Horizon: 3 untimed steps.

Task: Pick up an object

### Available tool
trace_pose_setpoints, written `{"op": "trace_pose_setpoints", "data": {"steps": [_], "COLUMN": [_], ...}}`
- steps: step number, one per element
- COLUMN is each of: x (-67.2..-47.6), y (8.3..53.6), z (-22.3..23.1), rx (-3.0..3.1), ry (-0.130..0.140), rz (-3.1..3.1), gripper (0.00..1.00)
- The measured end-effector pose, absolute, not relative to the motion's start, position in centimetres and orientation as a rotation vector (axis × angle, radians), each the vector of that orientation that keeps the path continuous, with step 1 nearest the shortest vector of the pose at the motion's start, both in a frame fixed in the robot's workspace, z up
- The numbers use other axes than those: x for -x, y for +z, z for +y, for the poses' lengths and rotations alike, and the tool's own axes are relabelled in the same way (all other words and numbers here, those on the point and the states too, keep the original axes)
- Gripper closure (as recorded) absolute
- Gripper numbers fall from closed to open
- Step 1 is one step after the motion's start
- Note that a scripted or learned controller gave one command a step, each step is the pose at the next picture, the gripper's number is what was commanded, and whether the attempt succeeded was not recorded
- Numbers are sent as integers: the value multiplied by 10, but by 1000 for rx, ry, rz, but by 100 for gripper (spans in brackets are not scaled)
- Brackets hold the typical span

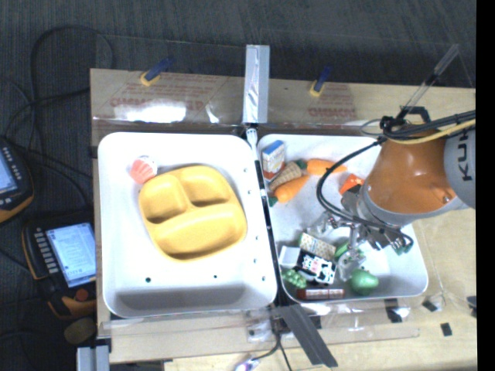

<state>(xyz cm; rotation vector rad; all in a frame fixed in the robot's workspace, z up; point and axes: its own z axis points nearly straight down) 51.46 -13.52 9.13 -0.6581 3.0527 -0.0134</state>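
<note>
The tool hangs low over the right bin, in the middle of a crowded heap. Just to its left lie a small patterned packet and, below that, a black-and-white card. Below and slightly right of the tool sits a green ball, with a dark bar and some green leafy toys further left along the bin's near wall. Above and to the left of the tool a carrot lies with its long axis slanting from lower left to upper right, a small blue-and-white carton standing upright just above it. An orange piece shows right above the tool, partly hidden by the arm's orange band and a black cable.

Whether the tool is spread or pressed together cannot be told; its tips are lost among metal parts and clutter, and nothing is clearly seen between them.

Well to the left, across the divider, the other bin holds a yellow divided tray and a small pink-and-white item at the tray's upper left corner.
</note>
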Motion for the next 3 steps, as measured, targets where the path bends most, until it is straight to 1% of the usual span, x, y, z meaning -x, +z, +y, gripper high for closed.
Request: {"op": "trace_pose_setpoints", "data": {"steps": [1, 2, 3], "x": [-583, -512, -544], "y": [90, 91, 90], "z": [-119, -122, -103], "rx": [763, 866, 948], "ry": [-13, -8, -12], "rz": [3033, 3005, 2987], "gripper": [0, 0, 0]}}
